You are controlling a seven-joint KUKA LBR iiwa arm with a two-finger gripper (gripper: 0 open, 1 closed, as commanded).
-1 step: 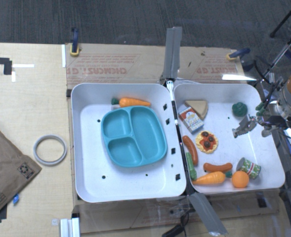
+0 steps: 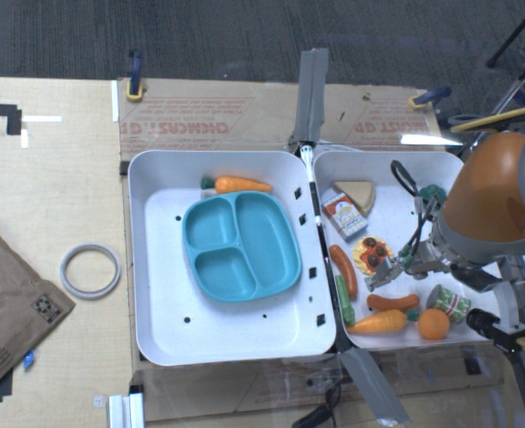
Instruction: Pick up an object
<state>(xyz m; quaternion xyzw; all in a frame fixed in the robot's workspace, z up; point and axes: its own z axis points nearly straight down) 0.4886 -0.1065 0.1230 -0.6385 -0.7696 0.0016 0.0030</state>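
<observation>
I am hovering my gripper [image 2: 380, 276] over the right bin [image 2: 440, 154]; I cannot tell its state. The short sausage [image 2: 392, 302] is lying just below, long axis running left-right.

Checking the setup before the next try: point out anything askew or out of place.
The blue divided plate sits tilted in the left bin, with one carrot loose beside it. Otherwise nothing stands out.

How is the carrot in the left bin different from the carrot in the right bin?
The left-bin carrot lies beside the blue plate, near the bin's far wall; the right-bin carrot lies near the front wall among other toy foods. The left one looks slimmer, the right one thicker. Both are orange and lying flat.
</observation>
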